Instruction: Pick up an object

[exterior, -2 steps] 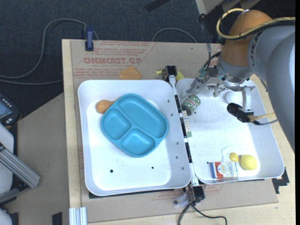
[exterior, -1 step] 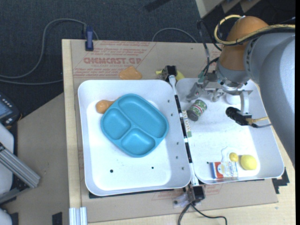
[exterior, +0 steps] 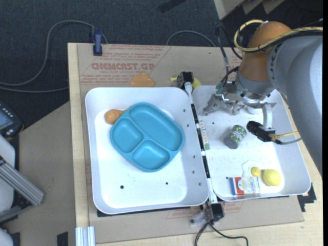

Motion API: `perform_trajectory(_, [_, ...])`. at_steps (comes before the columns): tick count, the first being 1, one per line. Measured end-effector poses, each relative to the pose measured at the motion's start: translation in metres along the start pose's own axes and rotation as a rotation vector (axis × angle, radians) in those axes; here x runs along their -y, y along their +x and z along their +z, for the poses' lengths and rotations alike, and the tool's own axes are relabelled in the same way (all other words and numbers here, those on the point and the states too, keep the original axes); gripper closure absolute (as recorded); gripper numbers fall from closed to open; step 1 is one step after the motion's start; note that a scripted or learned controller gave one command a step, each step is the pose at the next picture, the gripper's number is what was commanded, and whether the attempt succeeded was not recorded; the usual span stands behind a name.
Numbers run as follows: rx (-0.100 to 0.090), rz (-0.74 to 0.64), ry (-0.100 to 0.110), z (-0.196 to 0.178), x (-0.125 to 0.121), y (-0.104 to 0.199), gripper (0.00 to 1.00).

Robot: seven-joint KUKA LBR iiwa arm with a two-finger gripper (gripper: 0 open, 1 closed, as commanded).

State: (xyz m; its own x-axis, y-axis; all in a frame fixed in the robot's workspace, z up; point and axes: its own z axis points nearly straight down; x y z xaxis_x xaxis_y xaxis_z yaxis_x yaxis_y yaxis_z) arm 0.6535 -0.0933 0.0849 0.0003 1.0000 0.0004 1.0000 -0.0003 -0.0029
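Note:
My gripper (exterior: 237,111) hangs over the back of the right bin (exterior: 220,186), below the arm's orange band. It is open, its metal fingers (exterior: 211,105) spread wide with nothing between them. A small grey-green can (exterior: 234,136) lies on its side just in front of the gripper, apart from it. At the bin's front right sits a yellow lemon-shaped object (exterior: 271,177), and a red, white and blue box (exterior: 243,185) lies next to it with a small yellow piece (exterior: 254,171) above it.
The left bin (exterior: 102,183) holds a blue divided plate (exterior: 147,136) with an orange object (exterior: 111,116) tucked at its back left edge. Behind the bins, an orange shape (exterior: 142,79) and a yellow-black item (exterior: 185,79) rest on the cardboard. Cables trail near the arm.

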Motion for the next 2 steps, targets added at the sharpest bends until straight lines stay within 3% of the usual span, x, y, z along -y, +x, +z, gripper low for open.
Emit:
perform_trajectory(1, [0.0, 0.004, 0.003, 0.001, 0.055, -0.032, 0.0])
perform_trajectory(2, [-0.002, 0.002, 0.003, 0.001, 0.095, -0.02, 0.0])
